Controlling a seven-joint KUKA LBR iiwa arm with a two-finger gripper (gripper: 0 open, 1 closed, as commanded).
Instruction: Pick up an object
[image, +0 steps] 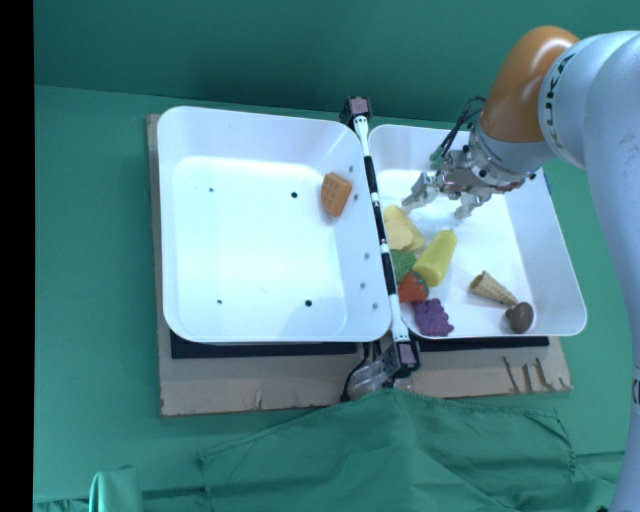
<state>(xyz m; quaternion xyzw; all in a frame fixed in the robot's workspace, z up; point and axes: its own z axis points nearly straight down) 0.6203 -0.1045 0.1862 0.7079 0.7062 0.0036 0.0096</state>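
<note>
My gripper hangs over the back part of the right bin, its fingers spread open with nothing between them. Just below and left of it lies a yellow wedge, with a yellow cylinder beside it. Closer to the front sit a green piece, a red strawberry and purple grapes. An ice-cream cone and a brown nut rest at the front right. An orange waffle lies in the left bin near the divider.
A black-and-white divider bar runs between the two bins. The bins stand on a cardboard sheet over green cloth. Folded green cloth lies at the front.
</note>
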